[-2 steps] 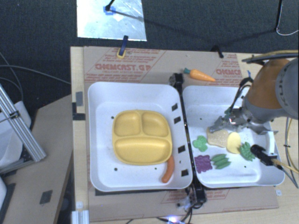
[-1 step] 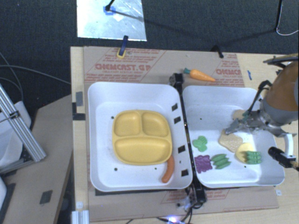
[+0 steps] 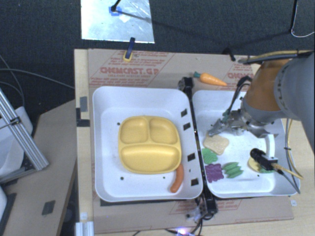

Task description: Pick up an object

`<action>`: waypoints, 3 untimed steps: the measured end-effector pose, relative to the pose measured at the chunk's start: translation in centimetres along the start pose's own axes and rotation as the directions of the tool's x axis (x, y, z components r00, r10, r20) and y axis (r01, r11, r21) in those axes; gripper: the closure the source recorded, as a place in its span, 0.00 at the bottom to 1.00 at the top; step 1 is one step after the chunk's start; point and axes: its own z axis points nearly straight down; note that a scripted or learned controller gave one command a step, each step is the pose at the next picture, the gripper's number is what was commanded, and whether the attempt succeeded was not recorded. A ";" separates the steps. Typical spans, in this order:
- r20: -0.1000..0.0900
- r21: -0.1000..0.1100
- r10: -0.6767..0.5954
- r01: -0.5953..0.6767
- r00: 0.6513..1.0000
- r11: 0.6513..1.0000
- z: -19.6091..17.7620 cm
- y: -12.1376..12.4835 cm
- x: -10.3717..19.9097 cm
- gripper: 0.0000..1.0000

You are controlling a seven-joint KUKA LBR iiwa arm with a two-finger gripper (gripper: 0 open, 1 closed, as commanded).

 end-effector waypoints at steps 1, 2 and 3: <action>-0.002 -0.002 0.005 -0.005 1.000 1.000 -1.2 0.0 -0.4 1.00; 0.005 -0.008 0.012 -0.012 1.000 1.000 -0.3 -9.8 1.7 1.00; -0.004 0.001 -0.002 0.002 1.000 1.000 -10.3 -9.6 10.0 1.00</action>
